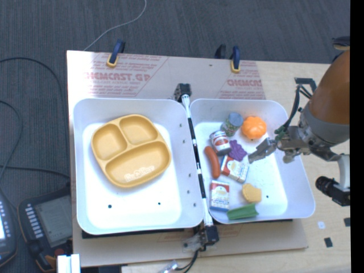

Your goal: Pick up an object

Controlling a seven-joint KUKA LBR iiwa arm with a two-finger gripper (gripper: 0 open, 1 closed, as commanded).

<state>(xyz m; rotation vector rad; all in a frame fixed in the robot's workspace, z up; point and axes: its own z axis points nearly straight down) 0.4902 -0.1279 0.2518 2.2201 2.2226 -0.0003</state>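
Observation:
The right bin (284, 201) holds several small items: an orange ball (253, 127), a small can (220, 141), a purple piece (237, 151), a red sausage (212, 161), two red-and-white cartons (235, 168) (219, 195), a yellow chunk (251, 194) and a green piece (242, 212). My gripper (276, 153) hangs over the right half of this bin, just right of the purple piece and below the orange ball. Its two dark fingers stand spread apart, open, with nothing between them.
The left bin (85, 198) holds a yellow divided plate (132, 149). A blue-grey round object (233, 121) lies at the back of the right bin. Blue clamps (235, 58) grip the board's far edge. Bare bin floor shows right of the yellow chunk.

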